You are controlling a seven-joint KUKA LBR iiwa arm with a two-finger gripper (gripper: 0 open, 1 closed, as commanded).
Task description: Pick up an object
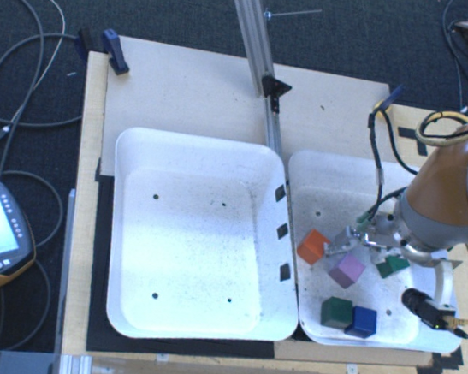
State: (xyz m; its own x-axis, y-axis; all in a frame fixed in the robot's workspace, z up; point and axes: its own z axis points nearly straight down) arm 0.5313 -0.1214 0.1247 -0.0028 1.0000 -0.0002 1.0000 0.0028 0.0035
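The arm reaches into the right bin (330, 180) on the counter (187, 89). Its pincer (363, 240) hangs low, just above a purple block (347, 269). I cannot tell its grip. An orange block (313, 246) sits to the left. A green block (336, 312) and a blue block (363, 321) touch near the front.
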